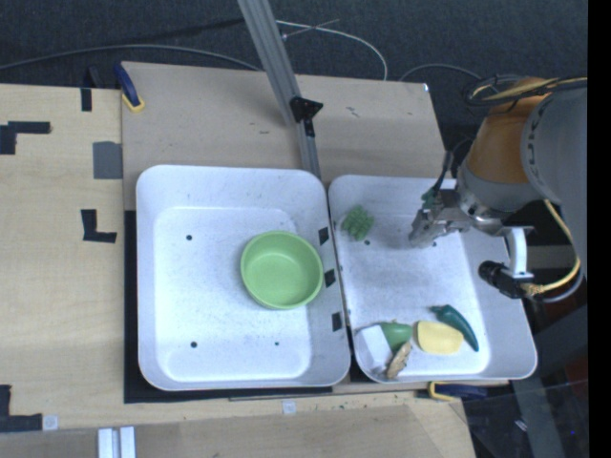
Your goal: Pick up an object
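Note:
My gripper (pixel 423 234) hangs over the upper right part of the right bin (pixel 401 275), with nothing visible between its fingers. A small green leafy piece (pixel 358 222) lies to its left, near the bin's top left corner. At the bin's front lie a yellow lump (pixel 438 338), a dark green pepper-like piece (pixel 458 324), a green and white piece (pixel 393 334) and a tan stick (pixel 398 359), all well below the gripper. A light green bowl (pixel 281 270) sits in the left bin (pixel 191 284).
A slanted grey pole (pixel 277 60) crosses the top of the view and ends at the divider between the bins. The grey arm with its orange band (pixel 501 151) and cables (pixel 544 280) stands over the right bin's right rim.

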`<action>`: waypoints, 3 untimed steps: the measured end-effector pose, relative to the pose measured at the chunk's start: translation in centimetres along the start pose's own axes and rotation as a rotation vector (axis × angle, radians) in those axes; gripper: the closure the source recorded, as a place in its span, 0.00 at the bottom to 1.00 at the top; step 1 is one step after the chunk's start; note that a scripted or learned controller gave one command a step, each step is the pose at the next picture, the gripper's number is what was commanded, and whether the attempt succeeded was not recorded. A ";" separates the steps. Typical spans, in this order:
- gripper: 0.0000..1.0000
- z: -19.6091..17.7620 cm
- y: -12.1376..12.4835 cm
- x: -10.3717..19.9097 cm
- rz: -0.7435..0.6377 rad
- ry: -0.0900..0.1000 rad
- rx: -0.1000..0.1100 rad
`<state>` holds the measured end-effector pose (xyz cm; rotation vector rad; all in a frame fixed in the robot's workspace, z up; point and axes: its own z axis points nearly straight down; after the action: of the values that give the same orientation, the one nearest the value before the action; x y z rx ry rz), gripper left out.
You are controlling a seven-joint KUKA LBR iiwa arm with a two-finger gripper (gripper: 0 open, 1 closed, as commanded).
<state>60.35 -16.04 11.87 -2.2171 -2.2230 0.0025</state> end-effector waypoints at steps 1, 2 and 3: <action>1.00 -6.3 0.0 -0.2 0.001 -0.002 -0.008; 1.00 -12.2 -0.2 0.6 0.000 -0.002 -0.007; 1.00 -17.6 -0.1 0.6 0.001 -0.002 -0.008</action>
<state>60.29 -15.41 29.45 -2.2230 -2.2271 -0.0041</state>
